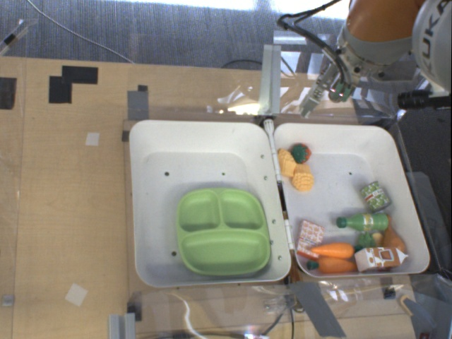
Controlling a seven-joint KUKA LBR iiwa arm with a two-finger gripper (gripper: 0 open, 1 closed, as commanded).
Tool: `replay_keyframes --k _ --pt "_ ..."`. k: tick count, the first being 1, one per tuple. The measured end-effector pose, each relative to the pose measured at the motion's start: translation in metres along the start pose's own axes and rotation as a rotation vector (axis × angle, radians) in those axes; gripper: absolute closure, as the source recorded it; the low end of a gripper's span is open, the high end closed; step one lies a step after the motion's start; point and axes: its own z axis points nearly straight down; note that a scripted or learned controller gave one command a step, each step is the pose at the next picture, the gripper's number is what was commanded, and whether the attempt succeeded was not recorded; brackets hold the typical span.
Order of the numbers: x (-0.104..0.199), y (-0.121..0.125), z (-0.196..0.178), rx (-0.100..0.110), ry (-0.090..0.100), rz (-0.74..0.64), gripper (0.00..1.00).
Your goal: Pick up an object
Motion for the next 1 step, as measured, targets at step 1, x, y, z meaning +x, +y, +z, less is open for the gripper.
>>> replay_keyframes --k 1 --pt "0.0653 -0.0242 0.0416 0.009 0.015 0.120 1.00"
